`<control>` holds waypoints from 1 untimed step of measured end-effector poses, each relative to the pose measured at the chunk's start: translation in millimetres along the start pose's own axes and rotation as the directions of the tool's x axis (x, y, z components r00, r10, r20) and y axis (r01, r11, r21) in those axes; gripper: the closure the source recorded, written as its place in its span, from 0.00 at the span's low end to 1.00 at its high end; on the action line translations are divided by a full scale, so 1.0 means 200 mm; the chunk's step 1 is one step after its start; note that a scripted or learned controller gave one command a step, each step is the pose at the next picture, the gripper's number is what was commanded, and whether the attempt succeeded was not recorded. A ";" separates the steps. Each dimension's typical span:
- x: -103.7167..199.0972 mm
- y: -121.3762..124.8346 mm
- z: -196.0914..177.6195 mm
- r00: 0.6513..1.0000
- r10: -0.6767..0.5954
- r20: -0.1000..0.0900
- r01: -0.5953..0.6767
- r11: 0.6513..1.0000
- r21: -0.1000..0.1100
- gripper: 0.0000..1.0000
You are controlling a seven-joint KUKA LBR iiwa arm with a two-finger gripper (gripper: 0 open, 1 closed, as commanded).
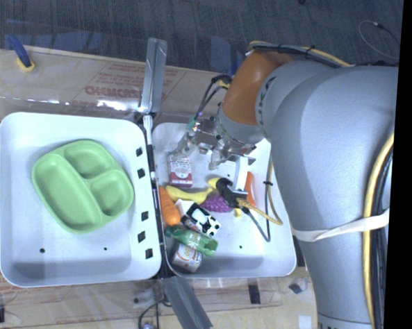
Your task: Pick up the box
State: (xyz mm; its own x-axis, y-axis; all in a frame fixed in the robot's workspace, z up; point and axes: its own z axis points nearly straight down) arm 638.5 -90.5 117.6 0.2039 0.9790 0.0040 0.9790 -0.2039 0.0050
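The box [181, 171] is a small red and white carton lying in the right bin [274, 251], near its back left part. My gripper [205, 148] hangs under the orange wrist band [247, 86], just above and to the right of the box, low over the bin. No object is visibly lifted. The box rests among the other items, its lower end next to a yellow banana [190, 193].
Around the box lie an orange carrot [168, 207], purple grapes [216, 203], a black and white patterned item [204, 222], a jar with a green lid [190, 248] and an orange and white item [246, 184]. The left bin [19, 253] holds a green divided plate [83, 184].
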 end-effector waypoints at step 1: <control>-0.01 0.00 0.11 0.968 0.251 0.002 -0.251 0.968 0.002 0.00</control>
State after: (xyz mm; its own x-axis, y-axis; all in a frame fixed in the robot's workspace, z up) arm 638.7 -92.4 96.4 0.4428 0.8966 0.0036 0.8966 -0.4429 0.0018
